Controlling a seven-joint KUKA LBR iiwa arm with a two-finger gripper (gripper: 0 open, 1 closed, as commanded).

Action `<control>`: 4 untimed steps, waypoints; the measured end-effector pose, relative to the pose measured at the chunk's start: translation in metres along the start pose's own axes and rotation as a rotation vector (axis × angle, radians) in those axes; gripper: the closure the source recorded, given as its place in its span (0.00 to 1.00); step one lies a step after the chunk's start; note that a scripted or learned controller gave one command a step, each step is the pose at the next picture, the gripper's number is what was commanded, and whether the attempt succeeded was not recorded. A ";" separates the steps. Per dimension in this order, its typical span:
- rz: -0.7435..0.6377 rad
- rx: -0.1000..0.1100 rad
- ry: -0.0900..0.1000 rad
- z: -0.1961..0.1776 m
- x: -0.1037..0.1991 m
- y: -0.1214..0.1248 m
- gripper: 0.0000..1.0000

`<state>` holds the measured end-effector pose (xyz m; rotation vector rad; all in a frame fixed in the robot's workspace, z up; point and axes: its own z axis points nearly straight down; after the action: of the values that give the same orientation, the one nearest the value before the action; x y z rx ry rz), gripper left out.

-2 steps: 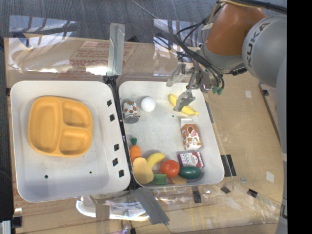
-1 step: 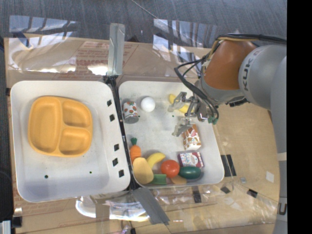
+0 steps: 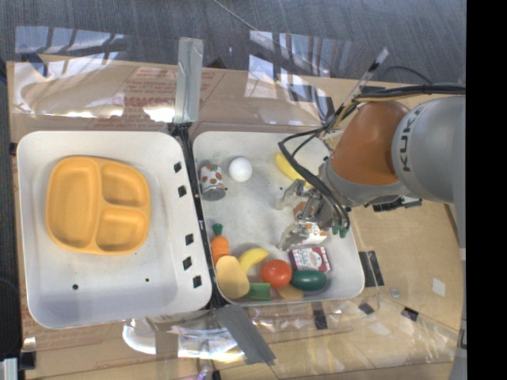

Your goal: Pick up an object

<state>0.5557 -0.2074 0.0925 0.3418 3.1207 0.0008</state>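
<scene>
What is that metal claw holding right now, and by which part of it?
It cannot be told. The gripper sits low in the right bin, just above a small red-and-white packet, but nothing shows clearly between its fingers.

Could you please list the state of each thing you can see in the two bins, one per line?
Yellow divided plate: lying flat, right side up, in the left bin.
Small can: lying on its side in the right bin.
White ball: resting loose beside the can.
Tomato: whole, among the toy food at the bin's near edge.
Small carton: lying flat.
Gripper: low over the right bin, holding nothing visible.
</scene>
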 end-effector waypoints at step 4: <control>0.766 0.001 -0.001 -0.001 0.003 -0.003 0.00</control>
<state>0.5518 -0.2091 0.0933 1.4828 2.7669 -0.0002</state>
